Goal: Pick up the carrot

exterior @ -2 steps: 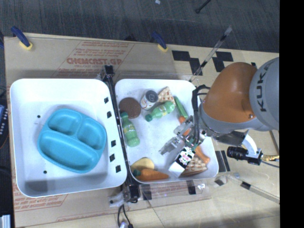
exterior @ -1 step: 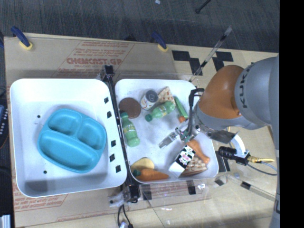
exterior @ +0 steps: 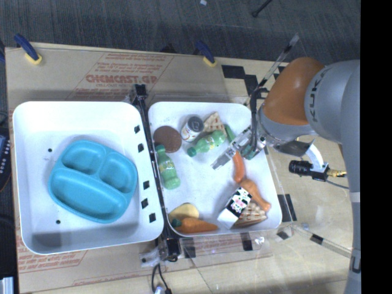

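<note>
Camera view, right of centre: my gripper (exterior: 236, 155), fingers closed on the carrot (exterior: 237, 166)'s upper end, likely light, rigid, slippery plastic.

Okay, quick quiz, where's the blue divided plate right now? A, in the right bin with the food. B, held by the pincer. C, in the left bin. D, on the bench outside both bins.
C: the blue plate lies flat in the left bin, alone, while the food items sit in the right bin.
</note>
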Robot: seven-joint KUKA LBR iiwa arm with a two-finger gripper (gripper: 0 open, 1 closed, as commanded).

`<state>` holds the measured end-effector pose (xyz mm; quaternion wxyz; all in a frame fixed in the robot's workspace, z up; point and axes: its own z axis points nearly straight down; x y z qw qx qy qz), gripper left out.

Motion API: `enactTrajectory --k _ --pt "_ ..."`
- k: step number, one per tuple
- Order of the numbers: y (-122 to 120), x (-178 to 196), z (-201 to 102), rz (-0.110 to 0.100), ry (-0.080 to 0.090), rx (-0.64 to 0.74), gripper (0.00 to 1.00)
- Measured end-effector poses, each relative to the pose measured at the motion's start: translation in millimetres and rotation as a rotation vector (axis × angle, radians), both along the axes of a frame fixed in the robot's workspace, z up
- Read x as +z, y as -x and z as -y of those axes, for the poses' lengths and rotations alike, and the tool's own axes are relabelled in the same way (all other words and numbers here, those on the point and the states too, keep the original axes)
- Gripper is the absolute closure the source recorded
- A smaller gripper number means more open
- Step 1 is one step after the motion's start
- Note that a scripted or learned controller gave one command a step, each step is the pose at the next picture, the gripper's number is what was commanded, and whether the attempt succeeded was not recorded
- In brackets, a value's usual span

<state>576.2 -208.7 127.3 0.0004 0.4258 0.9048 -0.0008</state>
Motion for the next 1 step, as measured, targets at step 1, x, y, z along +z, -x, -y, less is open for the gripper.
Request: enactTrajectory --k 1 --pt "-5.4 -24.7 0.7 -0.005 0.001 0.001 0.0"
